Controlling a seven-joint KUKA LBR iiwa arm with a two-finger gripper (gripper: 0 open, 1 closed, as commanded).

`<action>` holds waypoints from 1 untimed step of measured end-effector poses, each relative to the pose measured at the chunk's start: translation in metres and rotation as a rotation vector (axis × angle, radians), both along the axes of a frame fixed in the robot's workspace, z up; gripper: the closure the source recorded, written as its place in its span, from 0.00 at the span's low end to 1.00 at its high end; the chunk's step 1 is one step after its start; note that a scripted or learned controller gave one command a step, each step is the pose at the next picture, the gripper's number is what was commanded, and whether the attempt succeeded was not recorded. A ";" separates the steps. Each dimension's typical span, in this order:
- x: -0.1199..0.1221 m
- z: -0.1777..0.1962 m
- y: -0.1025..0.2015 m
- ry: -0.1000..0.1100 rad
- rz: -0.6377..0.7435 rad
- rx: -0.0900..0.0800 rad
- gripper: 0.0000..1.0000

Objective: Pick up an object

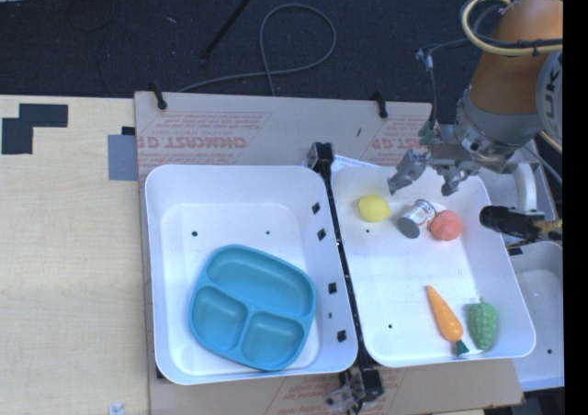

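The worktop point(64, 248) is pale wood, with a brown board point(239, 133) lying on it under two shallow white bins set side by side. The left bin point(170, 193) carries a blue plate point(253, 306) with three compartments, lying toward the near side of the bin. The right bin point(404, 312) carries five small things.

The arm point(514, 55), grey with an orange band, reaches in from the right and ends above the far edge of the right bin. Its hand point(430, 182) hangs there with the two fingers spread apart and nothing between them; one fingertip points down toward the far-middle of the bin, the other toward the far-right part.

In the right bin, an orange carrot point(445, 313) lies at a slant near the front right, its green end toward the front. Just beside it on the right, close to the bin's wall, sits a green vegetable point(483, 323) with a bumpy skin. Farther back, three things lie in a row below the hand: a yellow lemon point(373, 208) on the left, a small can point(416, 218) tipped on its side in the middle, and a pink ball point(446, 226) on the right. The can and the ball are touching or nearly so; the lemon lies a little apart from the can. The hand is above this row, touching none of them.
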State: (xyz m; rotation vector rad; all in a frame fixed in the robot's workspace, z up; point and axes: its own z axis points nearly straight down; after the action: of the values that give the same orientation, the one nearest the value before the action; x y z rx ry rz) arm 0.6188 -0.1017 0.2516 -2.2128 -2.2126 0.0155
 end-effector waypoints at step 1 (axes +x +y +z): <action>0.002 0.008 0.000 -0.013 0.002 -0.001 0.00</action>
State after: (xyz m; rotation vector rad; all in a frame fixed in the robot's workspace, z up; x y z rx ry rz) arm 0.6209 -0.1018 0.2593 -2.2179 -2.2212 0.0028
